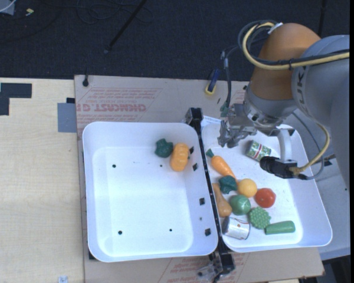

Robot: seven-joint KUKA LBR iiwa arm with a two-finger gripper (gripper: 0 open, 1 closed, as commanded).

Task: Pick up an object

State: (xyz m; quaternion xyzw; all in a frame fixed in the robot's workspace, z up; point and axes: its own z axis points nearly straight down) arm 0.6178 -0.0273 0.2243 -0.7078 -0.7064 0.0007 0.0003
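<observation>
Two white bins (94,158), hand (227,139) over right one, grip state unclear.

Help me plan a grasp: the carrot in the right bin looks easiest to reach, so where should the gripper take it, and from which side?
Judging by its pose, grip the carrot across its thick middle, coming straight down. It lies flat and slanted, green tip toward the divider, so set the fingers across its long axis. The gripper hangs just above it, and the teal piece crowds its lower end.

Bright, even overhead light washes the white bins (143,249) almost to glare; shadows are faint, the far floor dark, detail slightly soft.
</observation>
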